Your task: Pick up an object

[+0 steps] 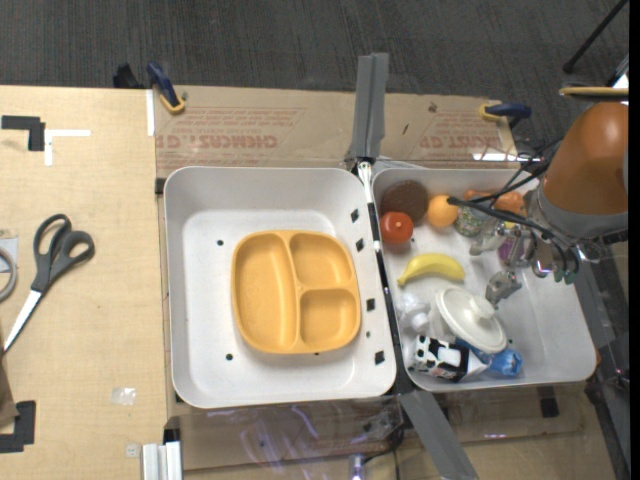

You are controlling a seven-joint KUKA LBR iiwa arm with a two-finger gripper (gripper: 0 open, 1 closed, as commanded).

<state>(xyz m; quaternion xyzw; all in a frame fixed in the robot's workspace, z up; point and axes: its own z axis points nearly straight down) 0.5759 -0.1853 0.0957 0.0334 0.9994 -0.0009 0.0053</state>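
The gripper (507, 284) hangs over the right bin (560, 363); cables clutter it, so I cannot tell its state. Just beside it sit a white lid (470, 320) and banana (432, 267). Closing there may clip the lid's rim and slip off.

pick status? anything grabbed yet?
Done: the arm has reached over the right bin. In hand: nothing visibly; the gripper hangs right of the banana, above the white lid. Left: the grasp and lift.
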